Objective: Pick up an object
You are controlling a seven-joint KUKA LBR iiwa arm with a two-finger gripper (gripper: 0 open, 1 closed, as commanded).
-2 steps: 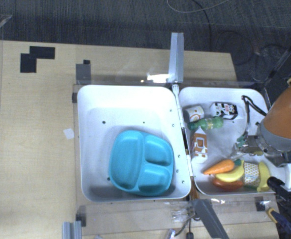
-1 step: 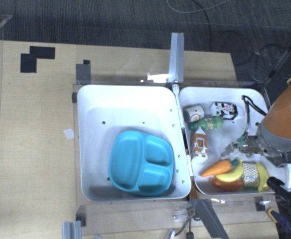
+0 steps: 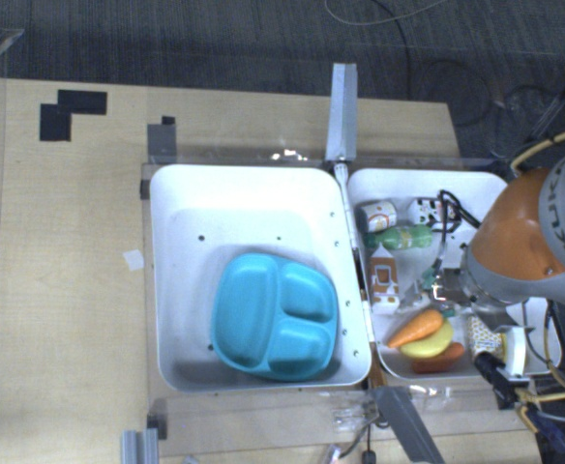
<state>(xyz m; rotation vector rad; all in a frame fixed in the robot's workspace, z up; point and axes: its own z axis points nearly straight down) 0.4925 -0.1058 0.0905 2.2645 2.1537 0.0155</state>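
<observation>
Start at your far left: the left bin (image 3: pixel 181 259) holds a blue divided plate (image 3: pixel 275 315), lying flat and well apart from the pincer, across the wall between the two bins. Moving right into the right bin (image 3: pixel 428 175), you meet a small printed box (image 3: pixel 383 280) to the pincer's left, with a green bottle (image 3: pixel 404 237) and a white packet (image 3: pixel 377 213) above and left of it. Just below the pincer lie a carrot (image 3: pixel 416 328), a yellow fruit (image 3: pixel 430 342) and a red piece (image 3: pixel 441 358), packed together. The pincer (image 3: pixel 444 293) hangs low over this clutter; you cannot tell how wide it stands or whether it grips anything.
</observation>
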